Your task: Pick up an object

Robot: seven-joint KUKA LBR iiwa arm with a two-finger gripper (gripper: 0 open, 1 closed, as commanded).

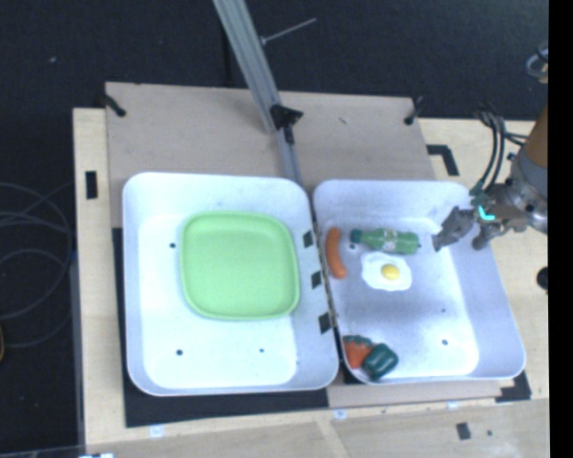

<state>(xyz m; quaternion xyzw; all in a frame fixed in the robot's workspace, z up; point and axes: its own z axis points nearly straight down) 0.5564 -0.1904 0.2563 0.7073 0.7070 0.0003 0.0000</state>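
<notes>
At the near edge of the right-hand shallow white bin (477,342), in its near left corner, a small dark green block-shaped toy (380,360) lies touching a small orange-red toy (357,350) just to its left. Farther in, near the middle of that bin, a flat toy fried egg with a white rim and yellow yolk (387,274) rests on the floor. Just beyond it lies a green toy bottle on its side (387,240), its length running left to right, close to the egg. To the left of both, an orange-red toy sausage (335,253) lies along the bin's left wall. The left-hand shallow white bin (153,351) holds a light green square plate with rounded corners (240,264), lying flat near its centre. The two-finger gripper (465,229) hangs over the right bin's far right rim, its dark fingers spread apart with nothing between them, well apart from the bottle. Beyond the bins, a grey metal pole (249,51) slants upward from the bench.
</notes>
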